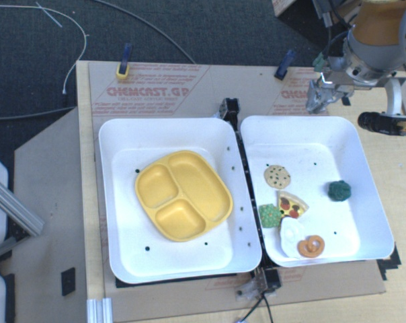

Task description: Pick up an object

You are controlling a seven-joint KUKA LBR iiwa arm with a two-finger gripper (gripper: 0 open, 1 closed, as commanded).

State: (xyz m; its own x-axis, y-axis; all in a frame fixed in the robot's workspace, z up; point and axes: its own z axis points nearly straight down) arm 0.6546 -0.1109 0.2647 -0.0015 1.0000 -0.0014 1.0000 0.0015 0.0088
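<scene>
The right bin [364, 147] holds several toy foods: a chocolate-chip cookie [277, 175], a pizza slice [292, 205], a dark green broccoli piece [339, 191], a lighter green leafy piece [270, 215], a glazed donut [311, 246] and a white piece [292, 232] under the donut. My gripper [322, 99] hangs above the bench just behind the right bin's far edge, well apart from all of them. It stands open with nothing between its fingers.
A yellow three-compartment plate [183, 194] lies in the left bin [115, 147]. Blue clamps [125, 62] [284, 64] hold the cardboard at the back. A black clip [228, 108] sits where the bins meet. Cables run over the dark floor at the left.
</scene>
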